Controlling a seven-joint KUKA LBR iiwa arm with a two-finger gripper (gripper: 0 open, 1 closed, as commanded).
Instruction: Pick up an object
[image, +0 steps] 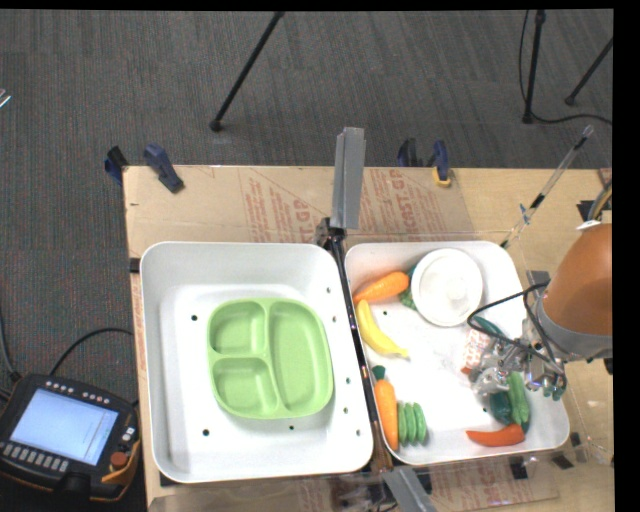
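Nearest you, at the lower left corner, a teach pendant (68, 433) with a lit screen lies on the floor beside the bench (250, 205). On the bench you have two white bins side by side. The left bin (165, 300) carries a green divided plate (270, 358), set flat near its middle.

The right bin (500, 255) holds the loose items. A white round bowl (448, 286) sits toward its far side, with an orange carrot (382, 288) just beside it on the left. A yellow banana (378, 332) lies below that carrot. Along the bin's left wall you will find a second carrot (386, 406), and touching it, a green pea pod (413, 422). A red-orange pepper (497, 436) lies near the bin's near right corner.

The arm enters from the right, and its gripper (505, 372) is down over the right part of this bin, above a cluster of a green vegetable (518, 398) and what may be a clear wrapper. Cables and glare clutter that spot, so I cannot tell whether the pincer is apart or together, nor whether anything sits in it.
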